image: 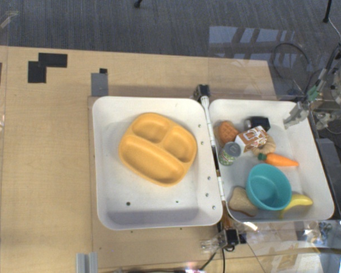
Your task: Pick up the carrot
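Note:
The carrot (280, 160), orange with a green top pointing left, lies flat in the right bin (307, 152), just above a teal bowl (268, 187). My gripper (291, 118) hangs over that bin's upper right corner, up and to the right of the carrot and well apart from it. Nothing shows in its grasp.
Around the carrot the right bin holds a small carton (253, 139), a can (231, 152), a brown bun-like item (227, 131), a black object (258, 121), a banana (299, 201) and a tan biscuit (242, 201). A yellow divided plate (158, 148) lies in the left bin (111, 198).

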Robot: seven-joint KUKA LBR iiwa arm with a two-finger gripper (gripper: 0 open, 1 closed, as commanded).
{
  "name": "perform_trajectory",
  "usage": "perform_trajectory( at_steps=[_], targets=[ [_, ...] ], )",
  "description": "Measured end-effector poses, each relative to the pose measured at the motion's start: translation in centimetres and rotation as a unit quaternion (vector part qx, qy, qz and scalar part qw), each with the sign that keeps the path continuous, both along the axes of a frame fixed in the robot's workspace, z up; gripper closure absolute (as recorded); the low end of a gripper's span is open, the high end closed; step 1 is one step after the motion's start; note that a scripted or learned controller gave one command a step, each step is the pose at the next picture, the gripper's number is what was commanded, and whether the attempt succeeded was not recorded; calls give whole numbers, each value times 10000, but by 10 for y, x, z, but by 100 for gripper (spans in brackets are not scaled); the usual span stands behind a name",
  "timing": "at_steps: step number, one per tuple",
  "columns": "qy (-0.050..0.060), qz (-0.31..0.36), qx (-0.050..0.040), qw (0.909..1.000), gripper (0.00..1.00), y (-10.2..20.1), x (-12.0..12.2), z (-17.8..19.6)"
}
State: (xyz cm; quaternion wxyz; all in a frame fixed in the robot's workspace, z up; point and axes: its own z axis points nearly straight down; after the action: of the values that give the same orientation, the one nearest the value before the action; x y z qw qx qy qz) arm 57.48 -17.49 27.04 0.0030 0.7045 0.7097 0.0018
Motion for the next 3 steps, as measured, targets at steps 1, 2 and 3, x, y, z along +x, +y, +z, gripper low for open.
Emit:
perform_trajectory(
  at_steps=[1,2,3],
  targets=[
    [44,57,2,10000,0,-32,-54,-93],
    [-43,-234,16,9997,0,-26,0,-181],
    [-21,-466,3,9989,0,-4,-16,-182]
  ],
)
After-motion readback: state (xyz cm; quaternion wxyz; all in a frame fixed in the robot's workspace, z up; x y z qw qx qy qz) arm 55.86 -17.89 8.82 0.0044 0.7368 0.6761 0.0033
